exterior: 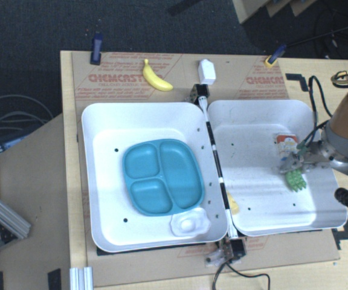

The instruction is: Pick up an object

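Floor: dark carpet-looking stuff all around the bench, with a loop of grey cables (11,122) off to the left and some wooden furniture legs way up in the top right corner.
Bench: cardboard sheet (119,80) on top, with "CHEMCAST" printed in red at the far left and again at the far right. There's smaller print under it but it's too tiny for me to read.
Nearest stuff: small white dish-like thing (189,223) sitting in the near corner of the left bin (101,162), just touching the near edge of the plate.
Blue plate: teal divided plate (162,175), three compartments, lying flat in the middle of the left bin.
Yellow bit: something small and yellow (233,206) peeking out at the near left wall of the right bin (252,132), can't tell what it is.
Green object: little green knobbly toy (296,180) in the right bin, over toward its right side.
Gripper: gripper (295,162) is down in the right bin, just past the green object. Can't make out how it's set or whether it has anything, too blurry.
Red/white thing: small item (286,141) with red on it, just behind the gripper.
Far side: toy banana (156,77) on the cardboard behind the left bin, white clip (207,71) behind the seam between the bins, blue clamp (96,47) at the far left corner.
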Robot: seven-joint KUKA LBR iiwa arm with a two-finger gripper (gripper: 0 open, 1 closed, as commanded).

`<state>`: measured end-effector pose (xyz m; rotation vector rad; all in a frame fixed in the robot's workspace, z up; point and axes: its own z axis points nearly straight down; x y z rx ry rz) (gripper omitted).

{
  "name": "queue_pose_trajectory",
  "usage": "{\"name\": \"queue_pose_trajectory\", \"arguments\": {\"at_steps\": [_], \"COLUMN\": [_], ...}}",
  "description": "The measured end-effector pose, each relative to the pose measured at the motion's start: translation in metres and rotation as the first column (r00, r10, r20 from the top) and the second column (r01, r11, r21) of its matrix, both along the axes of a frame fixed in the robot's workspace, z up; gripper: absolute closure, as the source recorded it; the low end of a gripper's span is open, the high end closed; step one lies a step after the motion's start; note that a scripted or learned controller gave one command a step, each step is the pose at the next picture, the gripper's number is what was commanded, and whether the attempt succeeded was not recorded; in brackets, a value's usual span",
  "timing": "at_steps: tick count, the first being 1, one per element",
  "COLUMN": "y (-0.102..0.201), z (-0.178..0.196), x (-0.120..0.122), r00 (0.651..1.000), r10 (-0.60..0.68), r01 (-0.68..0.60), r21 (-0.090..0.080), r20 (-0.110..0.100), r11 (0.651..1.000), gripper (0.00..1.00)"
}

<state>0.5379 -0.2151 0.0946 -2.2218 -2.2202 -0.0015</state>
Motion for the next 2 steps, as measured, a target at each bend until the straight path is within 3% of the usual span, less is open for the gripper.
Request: {"name": "queue_pose_trajectory", "arguments": {"at_steps": [1, 2], "y": [0.078, 0.135], "z": [0.128, 0.136], "x": [0.042, 0.002], "r00": [1.0, 1.0], "r10": [0.003, 0.002], "r01": [-0.003, -0.002], "r21": [-0.001, 0.001], "r20": [0.004, -0.002], "r11": [1.0, 1.0], "gripper": [1.0, 1.0]}}
